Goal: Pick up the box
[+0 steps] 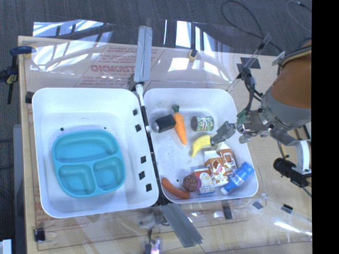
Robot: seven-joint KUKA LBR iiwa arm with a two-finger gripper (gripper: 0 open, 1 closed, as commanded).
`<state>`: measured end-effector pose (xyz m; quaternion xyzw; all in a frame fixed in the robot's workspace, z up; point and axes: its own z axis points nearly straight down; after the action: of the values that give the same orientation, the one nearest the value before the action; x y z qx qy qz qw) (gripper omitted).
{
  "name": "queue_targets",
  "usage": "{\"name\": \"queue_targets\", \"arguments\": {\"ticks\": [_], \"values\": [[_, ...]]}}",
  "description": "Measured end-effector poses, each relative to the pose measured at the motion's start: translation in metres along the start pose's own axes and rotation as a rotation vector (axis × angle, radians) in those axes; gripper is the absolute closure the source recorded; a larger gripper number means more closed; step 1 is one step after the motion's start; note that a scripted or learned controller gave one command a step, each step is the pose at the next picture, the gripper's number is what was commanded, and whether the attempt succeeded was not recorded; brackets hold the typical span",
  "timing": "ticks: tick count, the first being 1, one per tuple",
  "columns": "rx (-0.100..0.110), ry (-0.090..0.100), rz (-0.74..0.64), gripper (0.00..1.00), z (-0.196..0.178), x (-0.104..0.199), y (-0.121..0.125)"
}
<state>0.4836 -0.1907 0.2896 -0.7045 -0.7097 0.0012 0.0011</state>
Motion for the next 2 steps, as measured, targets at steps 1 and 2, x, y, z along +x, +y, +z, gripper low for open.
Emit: {"name": "queue_targets", "arguments": {"ticks": [1, 2], "values": [[-0.004, -0.001, 0.138, 0.00, -0.154, -0.012, -0.007], [0.001, 0.000, 0.221, 0.00, 0.022, 0.037, -0.007]]}}
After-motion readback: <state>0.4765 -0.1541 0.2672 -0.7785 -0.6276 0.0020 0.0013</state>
